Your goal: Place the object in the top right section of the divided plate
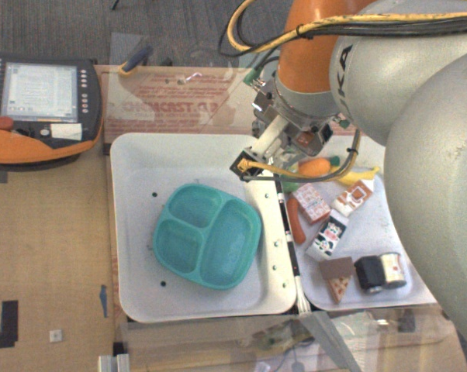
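A teal divided plate (209,235) lies in the left white bin (133,200), with nothing in its three sections. My gripper (297,142) hangs over the far left corner of the right bin (373,299), under the orange wrist band. An orange carrot (316,167) lies just below and to the right of it, close to the gripper. I see nothing held. A yellow banana (359,177) lies beside the carrot.
The right bin also holds a red-and-white box (311,201), a small carton (352,198), a red sausage (295,222), a dark carton (327,235), a pizza slice (338,287) and a black can (379,272). A teach pendant (39,107) rests at the far left.
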Motion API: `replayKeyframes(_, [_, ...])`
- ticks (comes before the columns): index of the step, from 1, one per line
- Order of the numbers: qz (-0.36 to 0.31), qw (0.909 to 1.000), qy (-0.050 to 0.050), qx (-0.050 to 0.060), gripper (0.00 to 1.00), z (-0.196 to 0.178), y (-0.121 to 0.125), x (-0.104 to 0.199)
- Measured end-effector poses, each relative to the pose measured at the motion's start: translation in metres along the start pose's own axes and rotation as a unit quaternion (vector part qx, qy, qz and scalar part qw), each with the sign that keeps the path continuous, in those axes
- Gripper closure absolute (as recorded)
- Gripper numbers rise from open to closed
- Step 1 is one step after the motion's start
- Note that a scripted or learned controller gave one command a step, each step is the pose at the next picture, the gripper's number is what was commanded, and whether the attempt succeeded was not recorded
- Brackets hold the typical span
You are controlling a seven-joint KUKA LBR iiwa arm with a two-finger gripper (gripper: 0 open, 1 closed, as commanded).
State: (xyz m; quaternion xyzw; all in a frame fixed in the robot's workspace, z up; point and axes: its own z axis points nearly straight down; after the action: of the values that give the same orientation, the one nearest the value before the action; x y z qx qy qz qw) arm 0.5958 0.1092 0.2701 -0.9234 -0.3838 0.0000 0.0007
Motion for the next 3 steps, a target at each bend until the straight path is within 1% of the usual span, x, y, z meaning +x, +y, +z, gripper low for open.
replayKeyframes(1, [0.182,0.9833,-0.001,0.0,1.0,0.017,-0.078,-0.038])
replayKeyframes(2, [0.183,0.9831,0.0,0.0,1.0,0.007,-0.078,-0.038])
replayKeyframes(3, [0.015,0.9999,-0.002,0.002,1.0,0.106,-0.036,-0.046])
